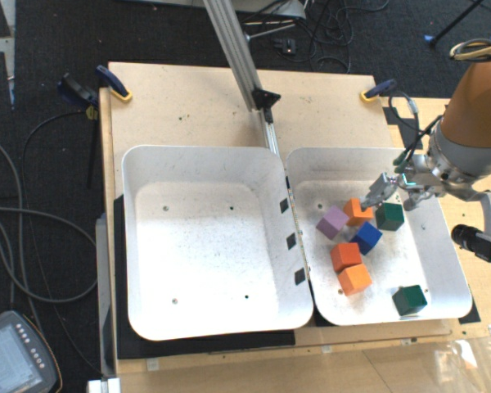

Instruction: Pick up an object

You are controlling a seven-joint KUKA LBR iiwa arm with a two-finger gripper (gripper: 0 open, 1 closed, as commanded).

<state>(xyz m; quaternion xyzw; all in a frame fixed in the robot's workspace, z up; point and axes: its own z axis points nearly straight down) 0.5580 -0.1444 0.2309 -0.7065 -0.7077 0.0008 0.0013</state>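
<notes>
Gripper (390,193) over right bin (442,301) — 7 blocks (mixed colours).

Matt bench, glossy bins, painted-looking blocks

The bench (196,105) at the frame's middle looks like pale, matt pressed board, lightly speckled. Both white bins (204,166) (442,289) look like smooth plastic with a soft sheen, flecked with dark specks. The coloured blocks (353,260) at right centre look matt and smooth-faced. The slanting rail (229,35) at upper centre looks like brushed metal.
</notes>
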